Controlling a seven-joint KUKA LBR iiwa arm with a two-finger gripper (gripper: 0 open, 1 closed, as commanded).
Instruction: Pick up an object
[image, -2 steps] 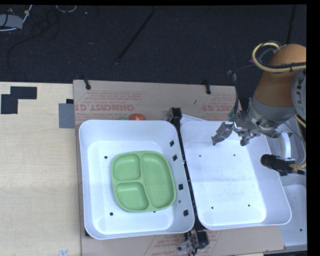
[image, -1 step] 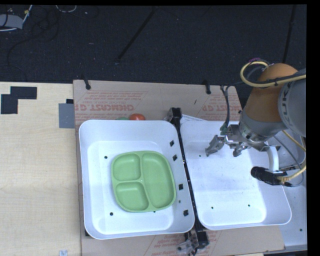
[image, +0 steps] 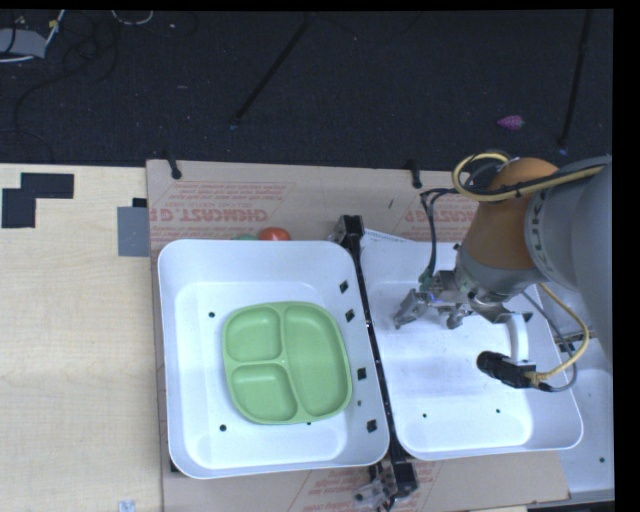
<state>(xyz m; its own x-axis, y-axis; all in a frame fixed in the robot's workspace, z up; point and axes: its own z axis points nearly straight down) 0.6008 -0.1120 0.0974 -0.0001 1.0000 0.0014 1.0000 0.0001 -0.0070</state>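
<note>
A light green divided plate lies flat in the middle of the left bin. My gripper hangs low over the upper left part of the right bin, close to the divider between the bins. Its fingers stand spread apart, open, with nothing between them. The grey arm with its orange band comes in from the right above the right bin.
A small red object and a bit of green sit just behind the left bin's back rim. A black cable end hangs over the right bin. Cardboard lies under both bins.
</note>
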